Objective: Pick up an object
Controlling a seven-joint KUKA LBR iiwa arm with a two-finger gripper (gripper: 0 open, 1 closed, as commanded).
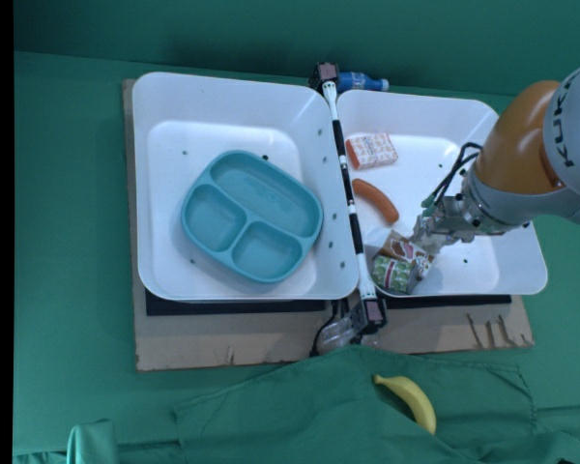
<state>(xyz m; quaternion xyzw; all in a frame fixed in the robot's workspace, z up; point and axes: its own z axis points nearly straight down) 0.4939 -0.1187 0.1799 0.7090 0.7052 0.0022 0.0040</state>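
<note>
I am looking at a lab test bench, not a home or kitchen. A plain green cloth [68, 211] covers the whole bench and the backdrop, the sort used to keep a camera's background uniform. Two white bins [164, 104] sit side by side on a cardboard sheet [174, 351], joined by a banded bar [343, 177] with clamps. An industrial arm [532, 153] with an orange band reaches in from my right. The goods are props: a teal divided tray [251, 216], a toy sausage [375, 199], small packets [371, 149] and a banana [411, 399] on the cloth.
</note>
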